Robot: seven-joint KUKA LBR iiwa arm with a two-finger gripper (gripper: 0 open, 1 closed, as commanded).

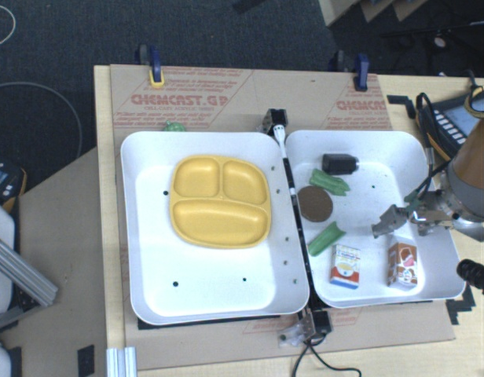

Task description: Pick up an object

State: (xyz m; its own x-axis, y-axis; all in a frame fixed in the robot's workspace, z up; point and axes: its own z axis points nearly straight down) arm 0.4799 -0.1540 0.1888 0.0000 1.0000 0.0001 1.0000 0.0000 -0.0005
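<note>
Single camera fixed overhead, tilted down at slant, mid-distance; both white bins [218, 305] on surface [226, 93] framed; arm [470, 171] enters from right.

A dark blue-grey carpeted floor [85, 22] surrounds the pale wooden worktop [116, 210], with thin white cables [65, 100] looping across it at left. Two blue clamps [154, 60] grip a brown printed board [226, 93] along the worktop's far edge, under even light.

Two bins [148, 281], one yellow tray [221, 200], two cartons [346, 266], two green pieces [326, 237].
</note>
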